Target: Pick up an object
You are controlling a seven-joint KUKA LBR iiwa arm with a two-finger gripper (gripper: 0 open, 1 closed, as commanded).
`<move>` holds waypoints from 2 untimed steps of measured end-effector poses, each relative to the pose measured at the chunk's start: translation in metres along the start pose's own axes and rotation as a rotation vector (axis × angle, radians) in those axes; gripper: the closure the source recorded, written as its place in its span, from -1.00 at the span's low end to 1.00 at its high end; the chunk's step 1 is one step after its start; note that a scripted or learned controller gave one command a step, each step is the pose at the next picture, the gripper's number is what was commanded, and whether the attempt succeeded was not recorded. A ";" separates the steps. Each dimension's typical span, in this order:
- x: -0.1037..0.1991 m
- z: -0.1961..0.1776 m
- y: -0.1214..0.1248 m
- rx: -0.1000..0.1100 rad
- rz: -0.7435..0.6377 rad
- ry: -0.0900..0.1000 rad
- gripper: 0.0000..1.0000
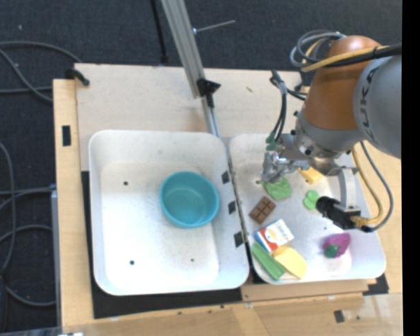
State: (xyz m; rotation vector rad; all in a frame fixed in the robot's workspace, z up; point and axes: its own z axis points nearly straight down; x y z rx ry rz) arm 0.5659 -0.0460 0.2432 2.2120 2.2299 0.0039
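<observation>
My gripper (273,171) hangs low over the upper left part of the right bin (367,257). A light green piece (278,189) lies directly below it, touching or nearly touching its tip. A brown chocolate-like bar (263,209) sits just in front of that piece. A small yellow piece (310,176) and a small green blob (311,200) lie to the right of the gripper. Nothing is visibly lifted off the bin floor.
The left bin (112,257) holds a teal bowl (189,199). Near the right bin's front lie a white, red and blue card (274,235), a yellow wedge (291,261), a green stick (265,260) and a purple toy (337,243). A metal pole (185,37) rises behind the bins.
</observation>
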 end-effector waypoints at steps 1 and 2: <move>0.050 -0.008 0.012 0.000 -0.001 0.001 1.00; 0.095 -0.013 0.037 0.000 0.000 0.001 1.00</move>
